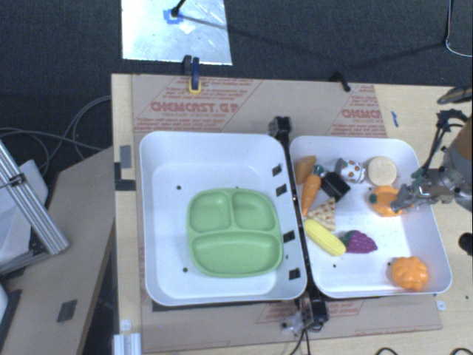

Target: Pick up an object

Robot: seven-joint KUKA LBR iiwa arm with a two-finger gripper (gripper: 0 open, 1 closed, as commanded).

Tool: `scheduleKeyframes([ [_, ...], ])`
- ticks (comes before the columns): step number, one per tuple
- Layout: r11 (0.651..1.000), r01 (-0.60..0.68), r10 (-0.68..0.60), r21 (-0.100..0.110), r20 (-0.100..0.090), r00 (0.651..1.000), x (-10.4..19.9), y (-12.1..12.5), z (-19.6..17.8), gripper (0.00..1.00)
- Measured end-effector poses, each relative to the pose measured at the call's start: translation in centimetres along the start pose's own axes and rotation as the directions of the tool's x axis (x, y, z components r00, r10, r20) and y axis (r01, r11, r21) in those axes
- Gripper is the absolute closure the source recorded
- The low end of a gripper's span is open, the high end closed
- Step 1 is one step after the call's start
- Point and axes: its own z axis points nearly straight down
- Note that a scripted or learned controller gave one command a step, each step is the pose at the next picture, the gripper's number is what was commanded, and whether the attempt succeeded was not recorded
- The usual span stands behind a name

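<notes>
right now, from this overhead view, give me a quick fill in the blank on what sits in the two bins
1. The green divided plate lies in the ____ bin.
2. The purple grapes lie just right of the yellow ____.
3. The gripper is beside a small ____ fruit in the right bin.

Missing words: left; corn; orange

Even bright overhead light, soft shadows, slightly blurry, low resolution

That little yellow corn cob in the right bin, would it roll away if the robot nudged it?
Probably, sideways. The corn cob looks round and elongated, so a push across its length may roll it. It lies close beside the purple grapes, which could stop it. It looks like a toy, so likely light and stiff.
</notes>
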Motion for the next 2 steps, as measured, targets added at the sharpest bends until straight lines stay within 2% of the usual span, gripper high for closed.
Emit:
scheduleKeyframes([
  [1,1.0,0.0,0.0,0.004,-0.001,1.0,0.0,0.1,-1.5,1.0],
  [2,1.0,0.006,-0.006,0.004,-0.004,1.0,5.9,0.6,-2.3,1.0],
])
